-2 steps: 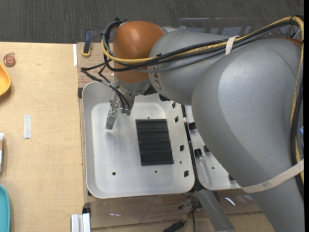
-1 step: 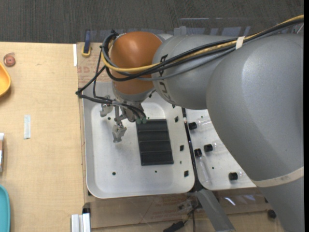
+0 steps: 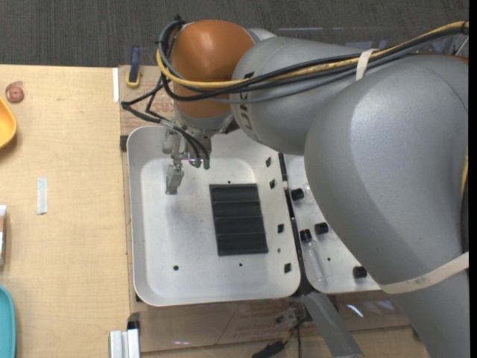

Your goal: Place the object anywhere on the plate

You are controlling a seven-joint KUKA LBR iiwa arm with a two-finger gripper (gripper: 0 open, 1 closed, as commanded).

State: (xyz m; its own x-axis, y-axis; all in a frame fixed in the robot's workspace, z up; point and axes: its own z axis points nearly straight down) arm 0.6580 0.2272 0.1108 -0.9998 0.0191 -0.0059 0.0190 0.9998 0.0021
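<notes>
Hanging over the left bin, the claw seemingly grips nothing.

Glossy plastic bin (bench matt wood).

Even, bright overhead light is falling across the scene — no harsh shadows are forming. The white bin is showing a soft grey smudge of shadow beneath the gripper. Mild glare is sitting on the grey arm and the orange band. Focus is holding reasonably sharp; fine detail is looking slightly grainy — compression is softening edges.
</notes>
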